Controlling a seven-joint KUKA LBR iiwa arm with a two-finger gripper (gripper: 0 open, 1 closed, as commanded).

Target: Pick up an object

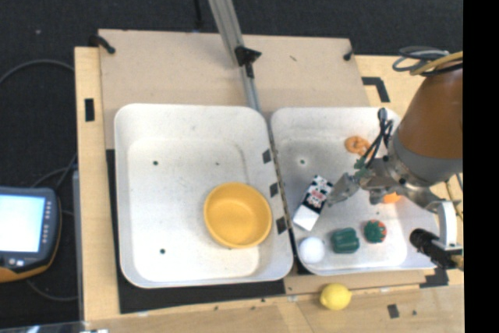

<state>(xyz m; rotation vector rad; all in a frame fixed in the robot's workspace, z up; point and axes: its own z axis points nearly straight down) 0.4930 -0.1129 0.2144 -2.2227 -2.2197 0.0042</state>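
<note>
The small black-and-white box (315,194) lay tilted in the right bin (312,129), near its left wall, with a white ball (312,249) below it and a green block (345,240) and a red-and-green toy (375,231) further right. It looked light and stiff (probably cardboard), so its flat long sides would likely take a pinch well, though a hard squeeze could dent it. The gripper (341,191) hung just beside its right edge; how far its fingers stood apart could not be told, and nothing showed between them. Beyond, an orange piece (356,143) sat near the arm, a yellow bowl (237,214) rested in the left bin (156,129), and a lemon (335,296) lay on the bench.
</note>
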